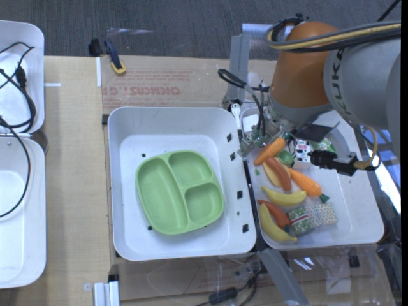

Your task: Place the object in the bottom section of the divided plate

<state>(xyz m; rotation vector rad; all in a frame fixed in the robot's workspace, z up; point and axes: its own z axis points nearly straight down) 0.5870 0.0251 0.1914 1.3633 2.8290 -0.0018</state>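
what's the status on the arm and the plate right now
Gripper low over right bin, at the carrot; grip unconfirmed. Divided plate in left bin, sections bare. Toy food pile crowds the pick.

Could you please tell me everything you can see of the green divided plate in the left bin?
The divided plate is pale green, looks like smooth plastic, and is a rounded rectangle with raised ridges that split it into three sections: one long and two smaller. It lies flat and right way up, turned at a slight angle, near the middle of the left bin. It touches only the bin floor.
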